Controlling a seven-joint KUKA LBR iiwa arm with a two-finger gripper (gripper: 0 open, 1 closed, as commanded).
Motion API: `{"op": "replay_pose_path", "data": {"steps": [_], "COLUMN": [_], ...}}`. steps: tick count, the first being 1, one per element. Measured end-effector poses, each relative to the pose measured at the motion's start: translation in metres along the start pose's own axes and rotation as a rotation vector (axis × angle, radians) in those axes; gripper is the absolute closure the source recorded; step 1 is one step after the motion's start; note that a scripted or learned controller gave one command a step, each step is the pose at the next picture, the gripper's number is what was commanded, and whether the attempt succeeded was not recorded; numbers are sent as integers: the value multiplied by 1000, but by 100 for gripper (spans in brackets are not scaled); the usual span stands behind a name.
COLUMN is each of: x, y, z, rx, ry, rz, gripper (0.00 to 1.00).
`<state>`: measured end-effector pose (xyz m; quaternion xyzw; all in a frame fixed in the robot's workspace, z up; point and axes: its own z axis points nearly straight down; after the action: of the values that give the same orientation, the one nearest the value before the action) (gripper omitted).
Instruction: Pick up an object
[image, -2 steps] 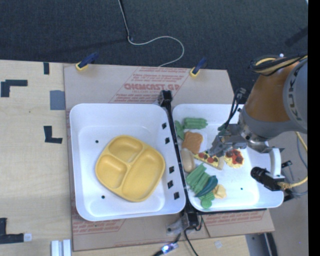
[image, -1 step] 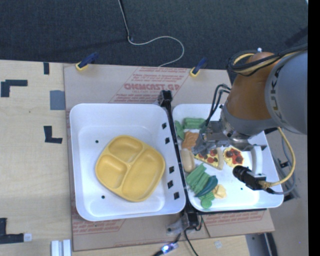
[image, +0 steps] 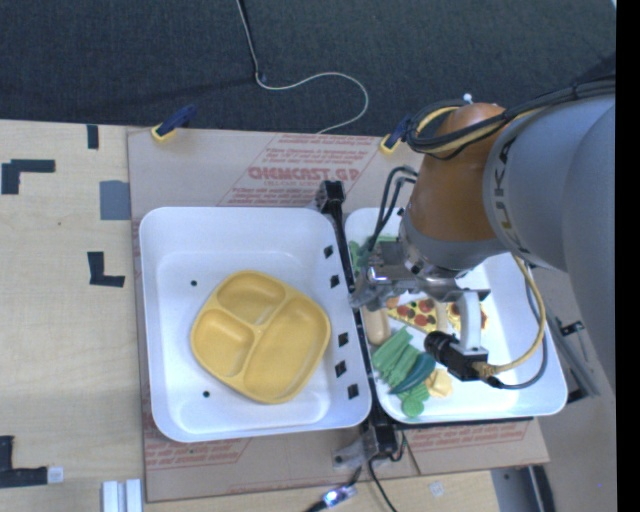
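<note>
Over the right bin (image: 545, 400), the gripper (image: 415, 300) hangs low above toy food (image: 405, 362); whether it is clenched I cannot tell. The step looks like reaching; next comes closing on one piece.

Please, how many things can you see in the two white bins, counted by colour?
Yellow: 1, the divided plate in the left bin.
Green: 2, toy vegetables in the right bin.
Mixed colours: 1, a pizza-like piece, partly hidden.
Total: 4 countable.
</note>
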<state>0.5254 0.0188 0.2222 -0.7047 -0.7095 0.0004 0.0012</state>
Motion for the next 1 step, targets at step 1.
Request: {"op": "replay_pose_path", "data": {"steps": [1], "x": [0], "y": [-5], "z": [-10], "rx": [-1], "ry": [-1], "rz": [5], "gripper": [100]}}
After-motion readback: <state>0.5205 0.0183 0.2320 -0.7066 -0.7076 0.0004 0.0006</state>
